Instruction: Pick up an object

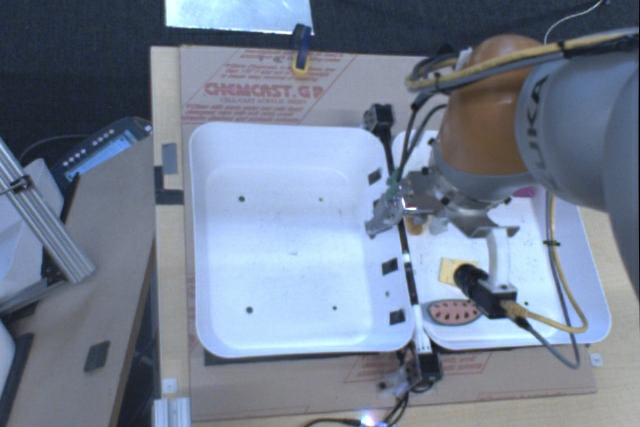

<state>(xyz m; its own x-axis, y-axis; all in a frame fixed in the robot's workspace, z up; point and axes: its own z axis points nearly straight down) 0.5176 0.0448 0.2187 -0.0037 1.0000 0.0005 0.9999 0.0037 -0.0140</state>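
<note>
The things worth picking lie in the right bin point(590, 315): a yellow wedge-shaped piece point(453, 270), like a toy cheese slice, and nearer the camera a flat oval object point(452, 312) with a reddish, speckled face, close to the bin's near rim. A pinkish item point(522, 192) peeks out farther back, mostly hidden under the arm point(520, 130). The gripper point(388, 213) hangs at the divide between the two bins, over the right bin's left edge, just left of and beyond the yellow wedge. Whether the jaws are spread or closed, or hold anything, cannot be told; the wrist body covers them. To do this step well, the arm should centre over one object, probably the wedge, clear of the bin wall, then descend straight. The left bin point(215, 245) sits beside it on the bench point(170, 85).
</note>
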